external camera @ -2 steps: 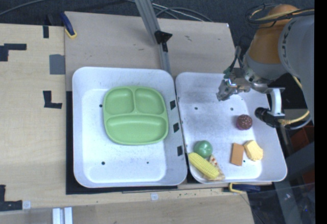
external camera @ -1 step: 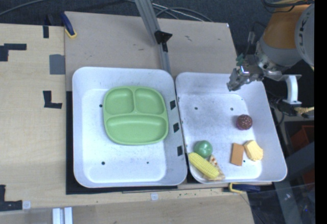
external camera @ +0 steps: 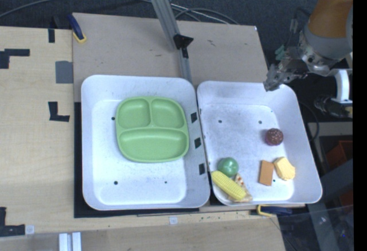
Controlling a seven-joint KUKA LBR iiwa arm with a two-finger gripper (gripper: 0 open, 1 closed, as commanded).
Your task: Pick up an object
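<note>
The gripper [external camera: 274, 82] hung over the right bin's [external camera: 246, 95] far corner, its state indiscernible; the isolated brown ball [external camera: 274, 137] appeared the cleanest target, favouring a centred vertical descent.

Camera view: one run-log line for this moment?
end effector: over right bin's far right corner | holding: nothing seen | right bin: corn, green ball, brown ball | left bin: green plate

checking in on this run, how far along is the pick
Nothing looks picked yet. The gripper sits over the right bin's far right corner. The dark red ball, orange block, yellow piece, corn and green ball all lie inside. Reaching, grasping and lifting remain.
</note>
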